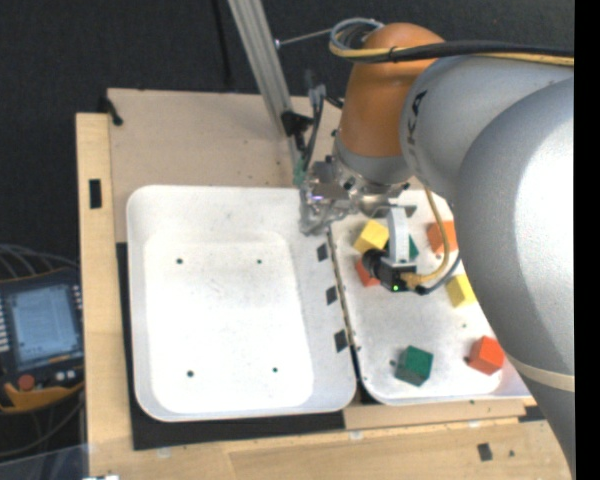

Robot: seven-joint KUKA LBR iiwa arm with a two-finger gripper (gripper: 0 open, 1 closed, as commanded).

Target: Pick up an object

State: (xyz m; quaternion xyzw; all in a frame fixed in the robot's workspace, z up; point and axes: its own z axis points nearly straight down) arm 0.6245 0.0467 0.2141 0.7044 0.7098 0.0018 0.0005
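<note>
The gripper (316, 211) over the right bin (432, 326), far-left corner, near a yellow block (372, 236) — open or closed, cannot tell.

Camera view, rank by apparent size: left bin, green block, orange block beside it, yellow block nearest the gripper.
1. left bin, by far.
2. green block, orange block and yellow block look alike; no ranking.

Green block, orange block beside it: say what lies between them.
Only bare right bin floor separates green block and orange block, per the camera view.

A teach pendant (35, 333) sits beside the bench (95, 268).
</note>
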